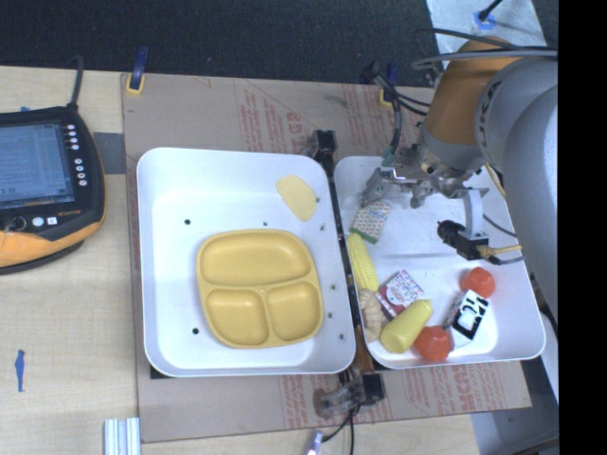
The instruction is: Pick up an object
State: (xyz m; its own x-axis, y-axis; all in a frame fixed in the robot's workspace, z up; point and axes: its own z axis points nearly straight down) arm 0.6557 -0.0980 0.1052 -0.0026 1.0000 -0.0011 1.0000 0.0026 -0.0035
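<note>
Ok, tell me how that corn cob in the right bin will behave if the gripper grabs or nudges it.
The corn cob looks long and rounded, so it would probably roll sideways if nudged. It lies along the bin wall, which may leave little room for a finger on that side. It looks like a moulded toy, so likely stiff and light.

A light wooden bench (57,349) carries a cardboard sheet (237,112); far behind it lies dark carpet (237,17).

Red print on the cardboard sheet (237,121) seems illegible; nothing reads.
</note>
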